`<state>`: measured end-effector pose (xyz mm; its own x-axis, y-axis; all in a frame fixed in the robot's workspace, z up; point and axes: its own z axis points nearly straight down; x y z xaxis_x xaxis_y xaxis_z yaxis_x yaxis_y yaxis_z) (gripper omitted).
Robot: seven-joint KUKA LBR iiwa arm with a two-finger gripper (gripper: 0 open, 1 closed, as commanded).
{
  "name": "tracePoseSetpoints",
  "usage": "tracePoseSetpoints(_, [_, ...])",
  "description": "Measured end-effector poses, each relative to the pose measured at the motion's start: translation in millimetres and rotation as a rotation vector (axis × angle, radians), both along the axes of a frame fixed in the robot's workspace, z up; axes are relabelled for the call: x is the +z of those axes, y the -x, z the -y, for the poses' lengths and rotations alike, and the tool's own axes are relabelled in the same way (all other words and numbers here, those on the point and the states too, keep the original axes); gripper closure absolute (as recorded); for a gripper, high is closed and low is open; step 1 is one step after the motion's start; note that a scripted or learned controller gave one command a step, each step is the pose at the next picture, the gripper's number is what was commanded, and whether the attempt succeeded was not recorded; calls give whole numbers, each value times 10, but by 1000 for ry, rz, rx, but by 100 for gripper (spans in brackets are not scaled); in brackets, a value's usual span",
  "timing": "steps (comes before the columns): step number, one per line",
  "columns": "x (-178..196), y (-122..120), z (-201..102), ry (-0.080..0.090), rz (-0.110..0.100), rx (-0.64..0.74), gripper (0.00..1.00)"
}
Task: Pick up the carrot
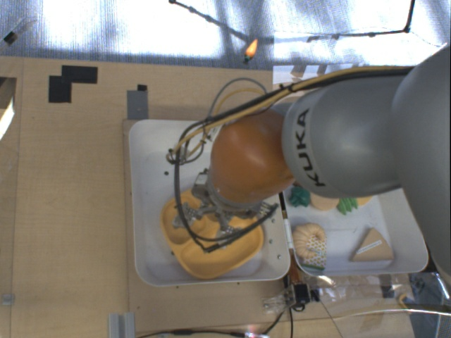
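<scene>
My arm's orange wrist band (246,160) hangs over the middle of the left white bin (144,189) and covers much of it. Below the band, the grey gripper (217,220) points down onto a cluster of yellow, rounded pieces (211,259) at the front of that bin. Black and yellow cables (184,189) loop around the wrist. The wrist hides whatever lies directly under the gripper, and I cannot make out whether anything is held.
The right bin (416,259) holds a tan wedge (372,245), a round netted item (310,241), a pale round piece and two small green pieces (300,197). The grey arm body (366,132) spans the right bin's back. Wooden bench surrounds both bins.
</scene>
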<state>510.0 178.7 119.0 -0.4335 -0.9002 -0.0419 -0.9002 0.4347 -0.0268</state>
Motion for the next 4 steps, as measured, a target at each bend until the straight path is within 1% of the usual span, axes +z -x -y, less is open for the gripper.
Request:
tracePoseSetpoints(1, [92,2,-13,0,-2,1,100])
tracePoseSetpoints(2, [116,-20,-25,-5,7,2,0])
tracePoseSetpoints(3, [-227,-450,556,10,-20,15,0])
tracePoseSetpoints(4, [-89,-435,439,-5,-20,23,100])
